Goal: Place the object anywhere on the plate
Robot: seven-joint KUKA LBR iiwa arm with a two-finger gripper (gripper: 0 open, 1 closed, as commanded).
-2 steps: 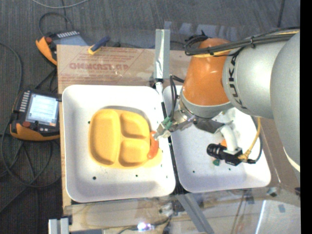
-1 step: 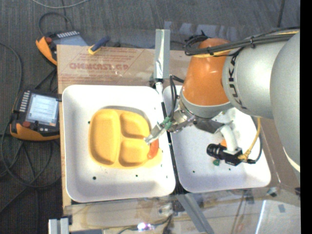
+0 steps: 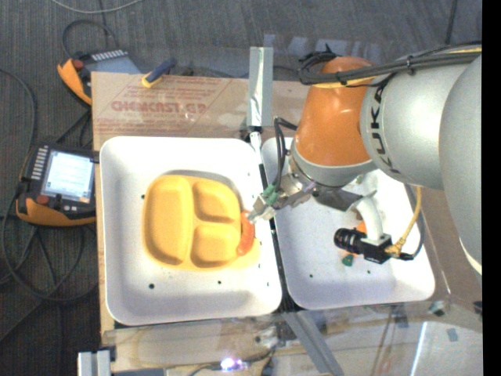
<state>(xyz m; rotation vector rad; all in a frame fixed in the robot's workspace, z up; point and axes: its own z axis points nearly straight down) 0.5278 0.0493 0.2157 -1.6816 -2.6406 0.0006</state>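
The yellow divided plate (image 3: 192, 219) lies in the left bin (image 3: 125, 288). A small orange-red object (image 3: 246, 240) sits at the plate's right rim, partly over its lower right compartment. My gripper (image 3: 258, 208) hangs just above and to the right of this object, over the wall between the two bins. Its tip meets the object's upper end. The grey and orange arm hides most of the gripper from above.
The right bin (image 3: 368, 288) holds a small green piece (image 3: 346, 261) near its middle. A handheld pendant (image 3: 59, 180) lies left of the bench, and a cardboard sheet (image 3: 172, 108) lies behind the left bin.
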